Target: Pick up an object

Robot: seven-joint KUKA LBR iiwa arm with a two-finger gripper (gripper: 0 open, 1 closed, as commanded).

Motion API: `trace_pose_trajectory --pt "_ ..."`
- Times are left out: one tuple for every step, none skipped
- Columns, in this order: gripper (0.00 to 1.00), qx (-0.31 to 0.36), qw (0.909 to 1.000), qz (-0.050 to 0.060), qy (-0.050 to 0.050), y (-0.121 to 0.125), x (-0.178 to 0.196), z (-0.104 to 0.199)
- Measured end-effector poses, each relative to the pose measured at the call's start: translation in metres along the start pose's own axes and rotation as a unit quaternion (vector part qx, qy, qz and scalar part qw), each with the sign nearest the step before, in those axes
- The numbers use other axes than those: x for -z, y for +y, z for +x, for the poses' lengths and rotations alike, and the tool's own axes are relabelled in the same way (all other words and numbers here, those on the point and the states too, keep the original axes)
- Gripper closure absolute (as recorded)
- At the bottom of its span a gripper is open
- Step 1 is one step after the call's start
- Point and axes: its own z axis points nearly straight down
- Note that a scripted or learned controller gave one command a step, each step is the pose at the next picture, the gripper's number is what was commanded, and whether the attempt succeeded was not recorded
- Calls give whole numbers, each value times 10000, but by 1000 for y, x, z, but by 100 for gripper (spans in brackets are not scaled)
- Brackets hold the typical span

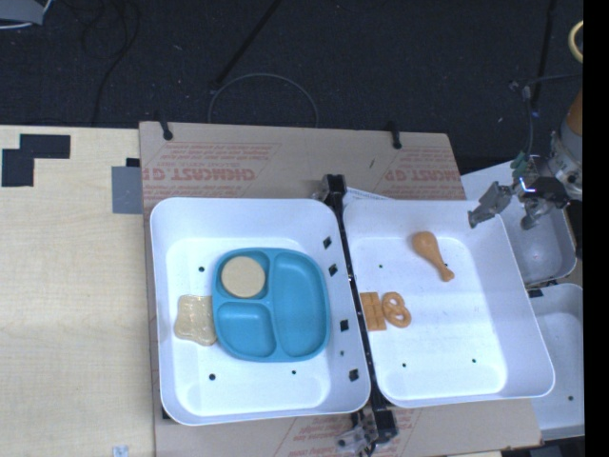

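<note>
The right bin [495,369] holds a tan drumstick-shaped toy [433,254] toward its back. A brown pretzel [394,309] lies by the bin's left wall, with an orange ridged piece [371,312] touching it. In the left bin [181,246] sits a blue divided plate [285,317] with a round beige cracker [242,276] in its back-left compartment. A pale bread-like piece [195,319] lies against the plate's left edge. My gripper [507,208] hangs over the right bin's back-right corner, open, with nothing between its fingers, well right of the drumstick.
A black divider [347,293] with clips runs between the two bins. Both bins rest on a cardboard sheet [285,165]. A metal tray [544,250] lies just right of the right bin, under the arm. Light wooden bench surface [67,293] spreads to the left.
</note>
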Motion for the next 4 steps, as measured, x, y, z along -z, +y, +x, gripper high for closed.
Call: trace_pose_trajectory --pt "0 9 10000 -55 -11 2 7 0" --pt "0 4 10000 -29 -3 -1 -53 8" --pt "0 7 10000 -26 -4 -3 -118 7" --pt "0 4 10000 -32 -4 -5 -182 11"
